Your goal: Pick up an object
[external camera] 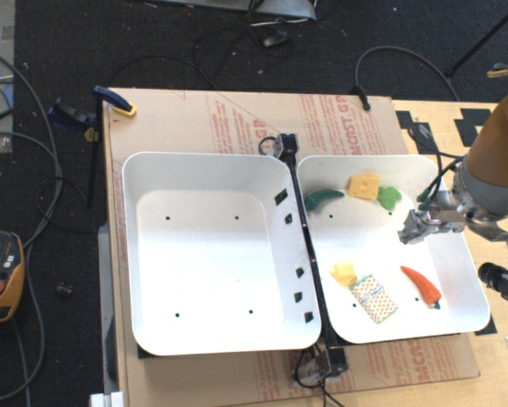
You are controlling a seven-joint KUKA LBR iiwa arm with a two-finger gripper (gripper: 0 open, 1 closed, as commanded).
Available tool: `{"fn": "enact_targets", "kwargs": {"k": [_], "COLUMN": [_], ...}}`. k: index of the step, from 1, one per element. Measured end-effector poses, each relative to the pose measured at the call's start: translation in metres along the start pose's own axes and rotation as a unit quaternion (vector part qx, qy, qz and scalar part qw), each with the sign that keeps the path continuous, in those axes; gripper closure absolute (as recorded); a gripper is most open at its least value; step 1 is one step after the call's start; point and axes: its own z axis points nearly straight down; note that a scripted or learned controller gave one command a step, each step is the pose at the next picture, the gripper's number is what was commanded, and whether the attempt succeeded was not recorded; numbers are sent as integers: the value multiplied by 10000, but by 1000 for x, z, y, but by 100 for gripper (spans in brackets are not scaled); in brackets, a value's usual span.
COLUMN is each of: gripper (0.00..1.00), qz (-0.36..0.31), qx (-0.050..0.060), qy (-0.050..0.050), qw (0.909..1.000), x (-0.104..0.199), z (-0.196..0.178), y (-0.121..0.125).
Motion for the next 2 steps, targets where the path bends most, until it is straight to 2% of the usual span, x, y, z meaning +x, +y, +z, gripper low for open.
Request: {"fn": "enact_targets", "kwargs": {"k": [1,2], "gripper": [100,100], "qz": [-1,-24], "qx": [12,19], "qy": [4,11], "qw": [10000,10000], "x": [0,50], "z": [-29,-39], "y": [1,10]}}
